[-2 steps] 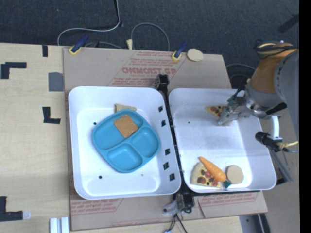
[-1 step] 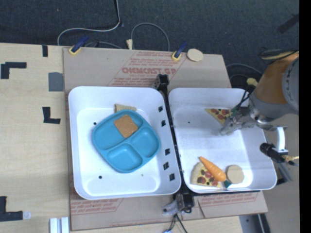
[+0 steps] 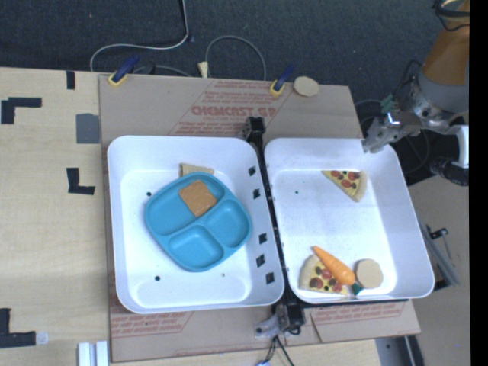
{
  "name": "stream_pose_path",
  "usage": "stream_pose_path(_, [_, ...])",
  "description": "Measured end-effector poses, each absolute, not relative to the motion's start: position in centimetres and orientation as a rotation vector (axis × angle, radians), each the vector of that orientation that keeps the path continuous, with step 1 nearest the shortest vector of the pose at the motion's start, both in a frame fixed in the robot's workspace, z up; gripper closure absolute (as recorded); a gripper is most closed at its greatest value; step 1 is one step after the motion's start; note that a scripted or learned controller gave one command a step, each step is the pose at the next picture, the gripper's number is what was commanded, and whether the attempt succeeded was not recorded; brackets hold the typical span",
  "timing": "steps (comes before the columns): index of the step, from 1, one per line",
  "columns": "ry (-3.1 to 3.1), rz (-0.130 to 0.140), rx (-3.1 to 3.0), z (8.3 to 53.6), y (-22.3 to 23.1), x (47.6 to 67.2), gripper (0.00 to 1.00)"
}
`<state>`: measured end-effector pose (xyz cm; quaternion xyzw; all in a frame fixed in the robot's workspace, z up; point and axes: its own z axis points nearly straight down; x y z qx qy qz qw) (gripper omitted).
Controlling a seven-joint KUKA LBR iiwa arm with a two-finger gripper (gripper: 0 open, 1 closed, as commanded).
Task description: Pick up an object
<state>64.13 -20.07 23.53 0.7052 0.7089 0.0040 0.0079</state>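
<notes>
The right bin (image 3: pixel 396 204) holds a small pizza slice (image 3: pixel 345 181) near its far side. At its near edge lie an orange carrot (image 3: pixel 333 264), a larger pizza slice (image 3: pixel 319 278) under it, and a round beige biscuit (image 3: pixel 369 273). My gripper (image 3: pixel 377 139) hangs over the far right corner of that bin, up and to the right of the small pizza slice, with nothing visibly in it. The grey arm with its orange band (image 3: pixel 450 52) comes in from the upper right.
In the left bin (image 3: pixel 126 204) a blue divided plate (image 3: pixel 200 226) carries a brown toast square (image 3: pixel 198 197), and a pale slice (image 3: pixel 192 170) pokes out behind the plate. A beige disc (image 3: pixel 306 87) rests on the cardboard behind the bins. Cables trail at the back.
</notes>
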Motion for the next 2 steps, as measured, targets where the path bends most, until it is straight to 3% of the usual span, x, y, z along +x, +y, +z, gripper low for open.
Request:
stream_pose_path(1, [2.228, -0.006, 2.221, 13.22, -19.17, 66.77, 1.00])
stream_pose_path(2, [2.223, -0.004, 2.219, 13.87, -19.31, 66.82, 0.00])
